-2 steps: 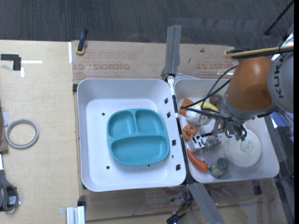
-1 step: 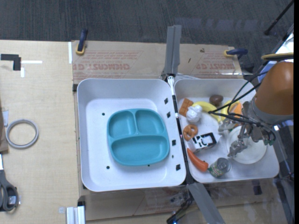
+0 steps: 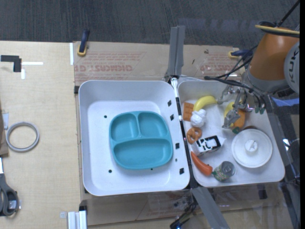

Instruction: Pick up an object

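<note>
The gripper (image 3: 232,114) is seen low in the right bin (image 3: 276,175), at 1 o'clock from the white lid (image 3: 251,147). An orange-green toy (image 3: 237,119) sits beneath it; whether it is held cannot be told. It is judged light, stiff, smooth, best pinched across its middle.

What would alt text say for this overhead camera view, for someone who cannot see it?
A grey robot arm with an orange band reaches from the right, its gripper low over the right white bin, which holds a yellow banana, a round white lid, an orange carrot and other small items. The left white bin holds a teal divided plate.
</note>
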`<state>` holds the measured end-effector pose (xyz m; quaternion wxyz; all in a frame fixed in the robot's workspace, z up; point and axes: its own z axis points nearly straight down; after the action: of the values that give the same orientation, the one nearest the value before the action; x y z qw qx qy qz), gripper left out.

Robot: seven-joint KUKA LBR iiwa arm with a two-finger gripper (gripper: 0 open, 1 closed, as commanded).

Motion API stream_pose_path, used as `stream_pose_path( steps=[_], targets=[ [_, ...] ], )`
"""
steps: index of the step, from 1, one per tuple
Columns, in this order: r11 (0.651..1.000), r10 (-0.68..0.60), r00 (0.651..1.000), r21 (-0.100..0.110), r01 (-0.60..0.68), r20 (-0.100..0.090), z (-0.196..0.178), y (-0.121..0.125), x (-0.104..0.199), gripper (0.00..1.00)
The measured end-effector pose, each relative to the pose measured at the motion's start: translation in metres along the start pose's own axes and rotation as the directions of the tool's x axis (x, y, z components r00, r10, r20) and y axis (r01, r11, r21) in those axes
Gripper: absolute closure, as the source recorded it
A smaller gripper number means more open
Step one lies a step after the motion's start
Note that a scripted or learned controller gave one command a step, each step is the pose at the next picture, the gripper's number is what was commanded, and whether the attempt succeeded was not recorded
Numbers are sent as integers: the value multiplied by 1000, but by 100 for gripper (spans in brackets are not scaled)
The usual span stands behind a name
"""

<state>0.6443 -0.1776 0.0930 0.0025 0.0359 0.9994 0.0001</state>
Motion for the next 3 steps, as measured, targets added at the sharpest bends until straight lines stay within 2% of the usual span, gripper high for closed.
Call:
stream_pose_path(
  steps=[1,2,3],
  targets=[
    [1000,-1,1000,1,1,7,-12,0,-2,100],
    [999,-40,999,1,40,-1,0,-11,60,100],
    [999,-41,999,1,41,-1,0,-11,60,0]
  ],
)
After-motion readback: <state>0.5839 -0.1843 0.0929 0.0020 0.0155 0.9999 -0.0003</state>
